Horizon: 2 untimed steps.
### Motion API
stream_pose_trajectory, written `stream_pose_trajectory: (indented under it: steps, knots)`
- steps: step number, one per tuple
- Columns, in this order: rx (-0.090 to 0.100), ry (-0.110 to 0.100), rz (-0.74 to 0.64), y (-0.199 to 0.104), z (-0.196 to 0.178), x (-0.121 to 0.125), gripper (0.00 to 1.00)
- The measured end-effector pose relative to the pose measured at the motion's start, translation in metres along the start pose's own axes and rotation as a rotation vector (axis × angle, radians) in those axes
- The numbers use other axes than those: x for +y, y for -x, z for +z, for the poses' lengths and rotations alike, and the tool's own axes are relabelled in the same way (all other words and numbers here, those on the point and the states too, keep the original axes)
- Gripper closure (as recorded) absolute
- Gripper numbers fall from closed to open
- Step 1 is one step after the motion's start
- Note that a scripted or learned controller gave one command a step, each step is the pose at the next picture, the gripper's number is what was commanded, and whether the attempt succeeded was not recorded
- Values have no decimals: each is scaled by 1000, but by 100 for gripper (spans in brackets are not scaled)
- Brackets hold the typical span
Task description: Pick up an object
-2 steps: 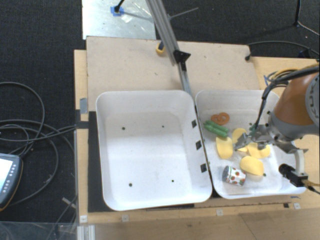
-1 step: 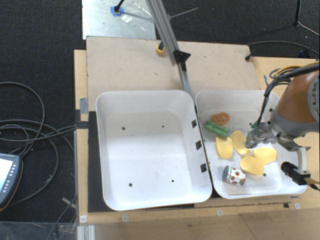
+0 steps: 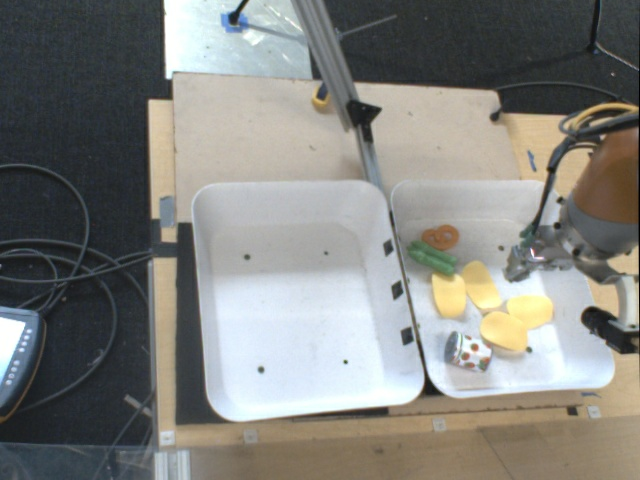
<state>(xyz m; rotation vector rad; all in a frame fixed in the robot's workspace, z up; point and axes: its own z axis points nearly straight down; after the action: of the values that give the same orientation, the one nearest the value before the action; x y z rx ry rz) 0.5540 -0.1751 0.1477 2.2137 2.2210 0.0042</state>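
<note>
The right bin (image 3: pixel 590 368) holds several small items. A brown pretzel-shaped piece (image 3: pixel 440 236) lies at the back, with a green pod-like piece (image 3: pixel 432 259) just in front of it. Several flat yellow pieces lie in the middle: one (image 3: pixel 449 295) on the left, one (image 3: pixel 482 285) beside it, one (image 3: pixel 530 311) to the right and one (image 3: pixel 504 331) nearer the front. A small red and white can (image 3: pixel 467 351) lies on its side at the front. My gripper (image 3: pixel 524 263) hangs low over the bin's right half, just right of the yellow pieces and apart from them.
The left bin (image 3: pixel 215 368) stands beside the right one, and a divider with black clips (image 3: pixel 397 290) runs between them. A slanted metal pole (image 3: pixel 335 63) crosses the back of the bench. Cables (image 3: pixel 60 268) and a pendant (image 3: pixel 15 353) lie on the floor at left.
</note>
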Motion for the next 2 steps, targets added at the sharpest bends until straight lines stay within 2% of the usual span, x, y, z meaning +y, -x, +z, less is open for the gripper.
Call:
stream_pose_trajectory:
  steps: [1,2]
  knots:
    - [-1,3,-3,-3,-64,5,100]
    - [1,-3,-2,-3,-66,6,100]
